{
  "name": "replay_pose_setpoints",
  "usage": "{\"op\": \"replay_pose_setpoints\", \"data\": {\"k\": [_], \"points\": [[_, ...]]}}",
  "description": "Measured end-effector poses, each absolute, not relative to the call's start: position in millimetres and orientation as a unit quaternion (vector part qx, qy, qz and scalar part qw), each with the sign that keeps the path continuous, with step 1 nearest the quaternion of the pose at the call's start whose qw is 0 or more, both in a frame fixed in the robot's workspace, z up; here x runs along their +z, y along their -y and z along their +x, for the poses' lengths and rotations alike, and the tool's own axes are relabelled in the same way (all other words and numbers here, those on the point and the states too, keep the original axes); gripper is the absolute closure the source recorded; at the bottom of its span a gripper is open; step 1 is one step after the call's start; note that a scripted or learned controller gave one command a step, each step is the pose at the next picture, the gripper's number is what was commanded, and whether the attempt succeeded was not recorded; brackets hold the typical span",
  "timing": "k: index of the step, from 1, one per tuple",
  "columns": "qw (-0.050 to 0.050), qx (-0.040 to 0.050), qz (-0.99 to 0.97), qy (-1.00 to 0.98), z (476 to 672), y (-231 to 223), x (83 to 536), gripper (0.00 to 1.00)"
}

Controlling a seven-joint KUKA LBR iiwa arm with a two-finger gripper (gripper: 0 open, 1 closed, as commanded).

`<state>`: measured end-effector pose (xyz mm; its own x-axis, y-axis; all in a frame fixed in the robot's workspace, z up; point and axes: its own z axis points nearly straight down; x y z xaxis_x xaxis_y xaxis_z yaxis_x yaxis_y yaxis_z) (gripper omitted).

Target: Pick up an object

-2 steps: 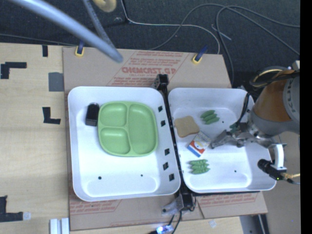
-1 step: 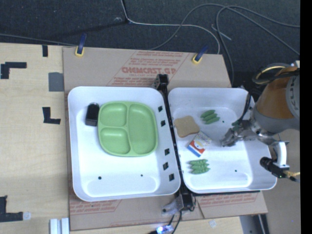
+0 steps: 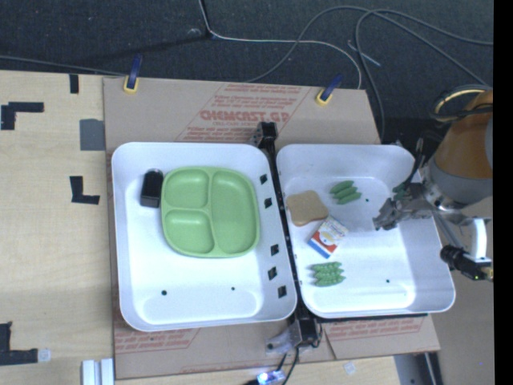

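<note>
Dark carpet [image 3: 96, 14] crossed by cables [image 3: 264, 42] lies beyond the wooden bench [image 3: 48, 239].

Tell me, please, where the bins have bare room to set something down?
Left bin: the front strip below the green plate. Right bin: the front right floor, beyond the lower pea pods. Crowded around the tan slice and carton.

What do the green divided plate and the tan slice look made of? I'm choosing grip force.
The green divided plate looks like moulded plastic: uniform colour, smooth matte sheen, rounded compartment ridges. The tan slice seems soft foam or rubber, like toy bread: dull, flat, textureless. Neither is certain.
</note>
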<state>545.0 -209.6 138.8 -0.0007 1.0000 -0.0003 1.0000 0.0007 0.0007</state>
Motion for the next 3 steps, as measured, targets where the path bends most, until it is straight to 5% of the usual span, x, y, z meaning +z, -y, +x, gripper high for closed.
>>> {"op": "replay_pose_setpoints", "data": {"k": [2,3], "points": [[0.002,0.0007,0.707,-0.708,554.4,211.9,228.5,1.00],[0.000,0.0007,0.705,-0.709,553.1,157.7,237.3,1.00]]}}
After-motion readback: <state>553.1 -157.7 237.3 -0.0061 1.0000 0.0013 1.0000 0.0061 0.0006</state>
